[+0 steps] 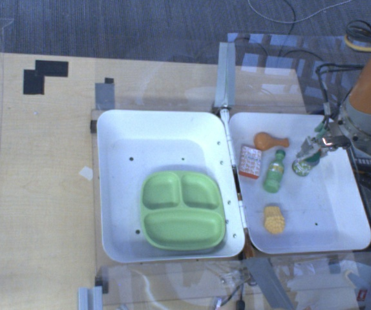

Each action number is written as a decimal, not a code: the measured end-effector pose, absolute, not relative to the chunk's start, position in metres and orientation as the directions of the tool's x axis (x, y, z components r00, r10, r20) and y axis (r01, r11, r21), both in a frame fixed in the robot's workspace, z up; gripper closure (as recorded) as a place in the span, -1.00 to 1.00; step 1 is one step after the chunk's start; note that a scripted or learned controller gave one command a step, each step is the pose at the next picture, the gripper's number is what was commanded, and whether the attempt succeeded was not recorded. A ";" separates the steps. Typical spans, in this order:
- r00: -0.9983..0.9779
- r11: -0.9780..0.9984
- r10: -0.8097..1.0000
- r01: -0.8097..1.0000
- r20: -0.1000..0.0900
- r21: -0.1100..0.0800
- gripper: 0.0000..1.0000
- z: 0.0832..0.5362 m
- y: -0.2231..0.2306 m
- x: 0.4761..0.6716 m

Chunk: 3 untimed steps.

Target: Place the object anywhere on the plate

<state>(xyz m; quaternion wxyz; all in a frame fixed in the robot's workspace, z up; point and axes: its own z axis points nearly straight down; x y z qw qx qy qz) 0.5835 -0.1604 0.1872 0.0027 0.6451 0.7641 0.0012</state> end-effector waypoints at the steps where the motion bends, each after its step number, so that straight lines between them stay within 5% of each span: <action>1: -0.173 0.173 0.985 0.985 0.000 0.004 1.00 0.185 -0.076 0.578; 2: -0.232 0.232 0.973 0.973 0.000 0.003 1.00 0.185 -0.008 0.536; 3: -0.524 0.524 0.852 0.852 -0.001 0.003 1.00 0.194 0.025 0.511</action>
